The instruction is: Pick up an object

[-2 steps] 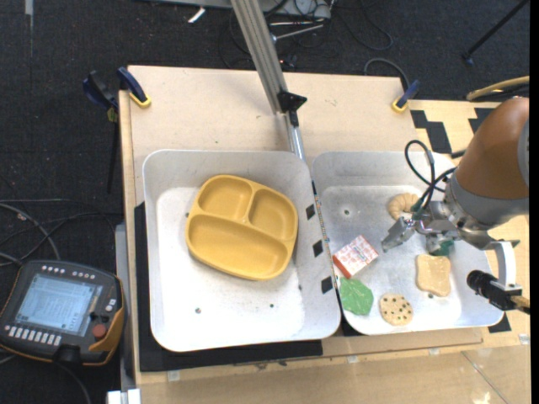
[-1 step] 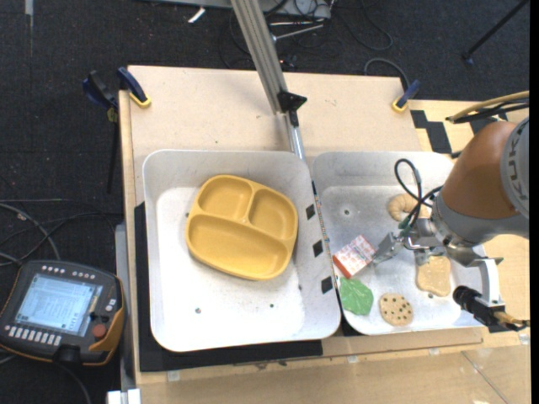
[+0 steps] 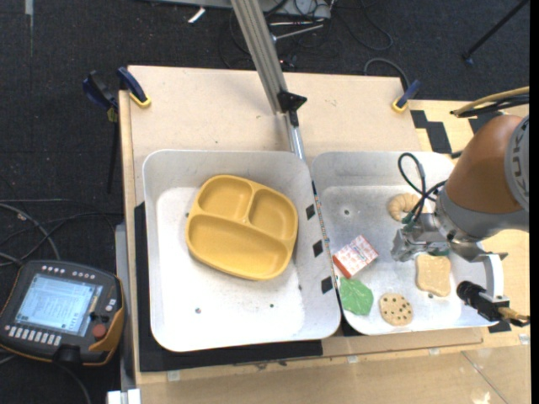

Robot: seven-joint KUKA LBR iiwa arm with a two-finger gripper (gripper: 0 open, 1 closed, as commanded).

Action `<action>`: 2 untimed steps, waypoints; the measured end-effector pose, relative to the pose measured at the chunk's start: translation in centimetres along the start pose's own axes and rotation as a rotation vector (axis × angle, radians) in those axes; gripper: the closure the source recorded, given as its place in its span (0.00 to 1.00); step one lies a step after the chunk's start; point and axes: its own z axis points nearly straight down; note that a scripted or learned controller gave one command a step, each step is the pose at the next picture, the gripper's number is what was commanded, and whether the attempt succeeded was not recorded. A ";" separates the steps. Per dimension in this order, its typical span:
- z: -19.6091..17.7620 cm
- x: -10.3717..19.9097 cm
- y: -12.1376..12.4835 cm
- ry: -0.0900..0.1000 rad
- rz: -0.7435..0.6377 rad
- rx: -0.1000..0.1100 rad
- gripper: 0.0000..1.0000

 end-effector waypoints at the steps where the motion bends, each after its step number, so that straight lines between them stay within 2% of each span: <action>1: -4.8 0.2 -0.7 -0.001 -0.002 -0.004 1.00; 2: -11.1 0.0 -0.3 -0.002 -0.003 -0.007 1.00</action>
